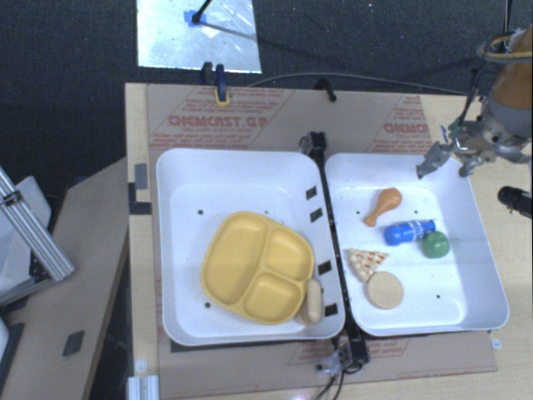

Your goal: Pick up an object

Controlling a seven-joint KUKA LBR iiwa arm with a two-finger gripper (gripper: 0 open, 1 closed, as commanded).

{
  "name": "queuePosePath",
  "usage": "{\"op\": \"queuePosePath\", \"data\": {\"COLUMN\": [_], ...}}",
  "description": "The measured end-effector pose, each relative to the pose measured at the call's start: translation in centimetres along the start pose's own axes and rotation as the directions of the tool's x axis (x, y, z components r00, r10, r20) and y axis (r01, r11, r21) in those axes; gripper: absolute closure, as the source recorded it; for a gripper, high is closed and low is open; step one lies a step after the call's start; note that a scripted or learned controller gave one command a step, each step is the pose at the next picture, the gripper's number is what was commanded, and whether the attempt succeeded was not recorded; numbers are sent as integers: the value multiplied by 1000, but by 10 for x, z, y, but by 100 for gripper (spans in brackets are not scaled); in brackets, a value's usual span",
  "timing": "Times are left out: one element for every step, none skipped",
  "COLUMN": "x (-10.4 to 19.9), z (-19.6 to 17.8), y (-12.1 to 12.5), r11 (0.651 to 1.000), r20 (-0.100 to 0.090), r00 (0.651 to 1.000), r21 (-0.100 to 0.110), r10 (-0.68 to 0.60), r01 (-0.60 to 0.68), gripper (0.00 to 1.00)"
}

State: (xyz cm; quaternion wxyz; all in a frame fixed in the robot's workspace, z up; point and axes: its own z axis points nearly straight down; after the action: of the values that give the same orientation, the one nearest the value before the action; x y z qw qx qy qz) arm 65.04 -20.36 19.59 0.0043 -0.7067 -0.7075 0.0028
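Objects for picking are lying in the right bin (pixel 475 223), and I am reading them from the near edge back. Nearest to me, a round tan cookie-like disc (pixel 385 290) is sitting flat on the bin floor, with a wedge of toy pizza (pixel 366 262) just beside it, toward the divider between the bins. Behind those, a green ball (pixel 435 244) is resting against the end of a blue bottle (pixel 408 231) that is lying on its side. Farther back, a toy chicken drumstick (pixel 382 205) is lying at a slant, apart from the bottle. In the left bin (pixel 187 182) I am seeing a yellow compartment tray (pixel 258 267) lying flat, and a small pale bread-like piece (pixel 313 300) is touching its near right corner. At the far right, the gripper (pixel 451 162) is hanging over the back rim of the right bin, well apart from all of the toys; its two fingers are standing spread apart, with nothing between them. Above it, the grey arm (pixel 506 111) is reaching in from the right with its orange band (pixel 508 57) showing. Beyond the bins, a silvery sheet (pixel 198 23) is lying on the dark floor.
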Motion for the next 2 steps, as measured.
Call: {"op": "queuePosePath", "data": {"x": [0, 2], "z": [-8, 39], "y": [3, 13], "r11": [1000, 1000], "r20": [3, 3], "r00": [1000, 1000], "r21": [-12, -10], "r10": [-2, -6], "r01": [3, 6], "gripper": [0, 0]}}
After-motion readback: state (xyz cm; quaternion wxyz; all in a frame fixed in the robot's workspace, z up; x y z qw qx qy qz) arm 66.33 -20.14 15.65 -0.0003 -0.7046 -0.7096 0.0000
